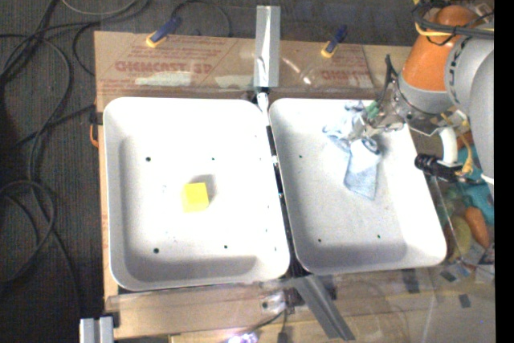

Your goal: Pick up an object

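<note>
**Cloth dangling from the gripper over the right bin**

Nearest the camera runs the front rim of the left bin, and on its floor sits a small yellow block, alone and well apart from the arm. Behind the bins a brown cardboard sheet is held down by two clips, and an upright metal post stands at the seam between the bins.

Moving right, the right bin holds the action. A pale blue cloth hangs in its rear half, its upper end bunched between the fingers of the gripper, which are pinched on the fabric while the lower end droops toward the bin floor.

The risk is a thin hold: only a gathered corner appears caught, so a quick lift or swing could let the limp cloth slide free. Its trailing end might also drag on the bin floor. Cables and clutter beside the bench's right edge crowd the arm on that side.
</note>
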Tool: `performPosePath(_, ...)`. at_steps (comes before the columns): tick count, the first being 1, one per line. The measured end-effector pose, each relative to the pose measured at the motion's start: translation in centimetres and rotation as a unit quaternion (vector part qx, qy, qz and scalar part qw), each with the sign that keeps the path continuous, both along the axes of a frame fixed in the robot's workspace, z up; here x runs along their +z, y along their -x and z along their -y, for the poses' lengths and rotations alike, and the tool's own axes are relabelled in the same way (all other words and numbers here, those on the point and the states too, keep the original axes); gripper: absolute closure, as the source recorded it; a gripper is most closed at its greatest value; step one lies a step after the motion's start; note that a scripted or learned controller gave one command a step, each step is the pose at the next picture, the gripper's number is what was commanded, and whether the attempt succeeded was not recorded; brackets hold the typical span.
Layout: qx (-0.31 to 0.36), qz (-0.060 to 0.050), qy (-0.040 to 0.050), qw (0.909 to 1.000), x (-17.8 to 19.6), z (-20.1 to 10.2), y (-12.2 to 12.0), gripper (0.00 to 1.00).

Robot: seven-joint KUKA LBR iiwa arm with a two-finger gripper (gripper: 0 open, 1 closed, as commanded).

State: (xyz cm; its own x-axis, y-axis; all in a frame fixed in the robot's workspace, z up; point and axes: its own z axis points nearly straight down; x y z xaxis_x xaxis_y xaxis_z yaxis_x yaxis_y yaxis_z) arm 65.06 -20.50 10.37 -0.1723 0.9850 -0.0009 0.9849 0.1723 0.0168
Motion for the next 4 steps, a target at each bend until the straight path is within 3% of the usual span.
performPosePath(1, 0.0, 0.0, -0.0001, 1.0, 0.0, 0.0, 0.0, 0.0)
performPosePath(2, 0.045, -0.016, -0.0047, 0.9988, -1.2, 1.0, -1.9, 0.0)
performPosePath(3, 0.047, -0.007, 0.0012, 0.9989, -0.1, 1.0, -2.3, 1.0)
performPosePath(4, 0.062, -0.008, 0.0014, 0.9981, 8.4, -4.3, -1.9, 1.0)
